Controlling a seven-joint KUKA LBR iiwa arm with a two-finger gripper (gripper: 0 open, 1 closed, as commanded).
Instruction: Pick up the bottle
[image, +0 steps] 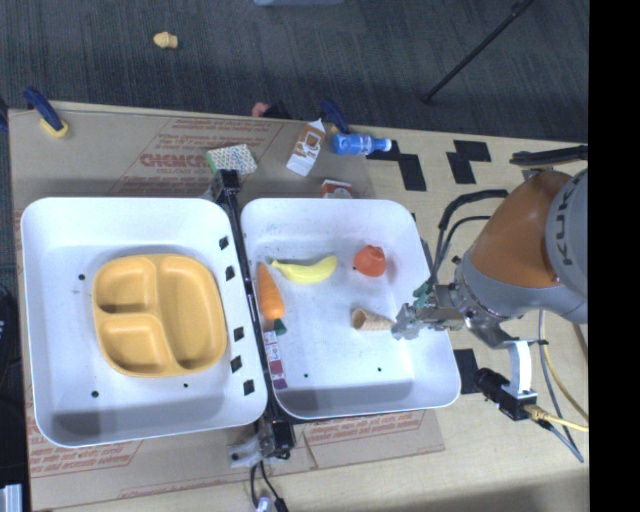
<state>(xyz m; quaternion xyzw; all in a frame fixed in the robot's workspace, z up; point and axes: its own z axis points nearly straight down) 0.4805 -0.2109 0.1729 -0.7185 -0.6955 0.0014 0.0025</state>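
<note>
A small blue bottle (353, 145) lies on its side on the cardboard behind the right bin (430, 375), outside both bins. My gripper (409, 323) hangs low inside the right bin, near its right wall, far in front of the bottle. Its tip is right beside a tan cone-shaped piece (370, 320) on the bin floor. I cannot make out whether it touches the cone.
The right bin also holds a banana (307, 269), a carrot (270, 292) and a red-orange fruit (369, 260). A yellow divided plate (158, 312) lies in the left bin (50, 400). Small cartons (306, 148) and a patterned packet (232, 158) lie near the bottle.
</note>
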